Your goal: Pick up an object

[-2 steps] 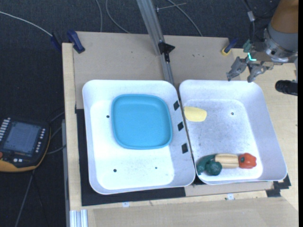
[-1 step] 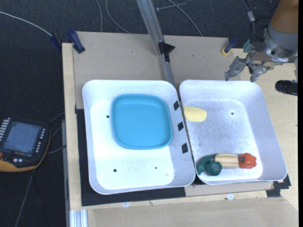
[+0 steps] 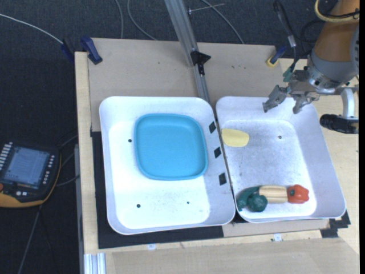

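Grey and spread wide with nothing between its fingers, the claw (image 3: pixel 286 101) hangs over the far rim of the right bin (image 3: pixel 319 153). It could clip that rim or close on air, since the yellow piece (image 3: pixel 235 137) and toy vegetables (image 3: pixel 274 196) lie well apart from it. The left bin (image 3: pixel 114 153) holds a blue tray (image 3: pixel 171 146).

We identify this setting as a robotics lab or test cell. A plywood bench (image 3: pixel 171 56) stands on dark carpet (image 3: pixel 34 84), with loose cables (image 3: pixel 114 4) trailing across the floor. A teach pendant (image 3: pixel 25 173) with a lit screen lies on the carpet beside the bench. An aluminium mounting rail (image 3: pixel 182 21) rises from the bench, blue clamps (image 3: pixel 90 49) grip its far edge, and the grey-and-orange industrial arm (image 3: pixel 336 39) reaches over two white bins (image 3: pixel 114 153).
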{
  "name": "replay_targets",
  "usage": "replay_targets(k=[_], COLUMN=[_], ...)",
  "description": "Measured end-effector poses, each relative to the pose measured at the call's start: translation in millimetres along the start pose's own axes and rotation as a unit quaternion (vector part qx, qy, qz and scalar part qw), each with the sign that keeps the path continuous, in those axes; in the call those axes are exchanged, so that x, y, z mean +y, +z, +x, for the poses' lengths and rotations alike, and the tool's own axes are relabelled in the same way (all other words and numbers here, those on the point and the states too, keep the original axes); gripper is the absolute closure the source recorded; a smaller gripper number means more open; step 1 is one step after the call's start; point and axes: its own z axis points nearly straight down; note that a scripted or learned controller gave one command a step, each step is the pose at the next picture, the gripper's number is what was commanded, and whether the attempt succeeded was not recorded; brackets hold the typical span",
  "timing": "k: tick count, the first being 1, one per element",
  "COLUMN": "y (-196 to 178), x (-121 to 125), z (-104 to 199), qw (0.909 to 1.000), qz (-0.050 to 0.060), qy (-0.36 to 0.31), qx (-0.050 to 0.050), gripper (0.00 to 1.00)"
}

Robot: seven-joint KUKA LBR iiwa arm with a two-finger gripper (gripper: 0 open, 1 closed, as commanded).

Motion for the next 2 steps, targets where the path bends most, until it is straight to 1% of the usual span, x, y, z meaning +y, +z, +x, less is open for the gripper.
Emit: replay_targets(k=[1, 2], y=[52, 105], x=[-1, -2], z=[11, 11], qw=[1.0000, 1.0000], qz=[0.000, 0.000], qy=[0.000, 0.000], qx=[0.000, 0.000], gripper=[0.00, 0.00])
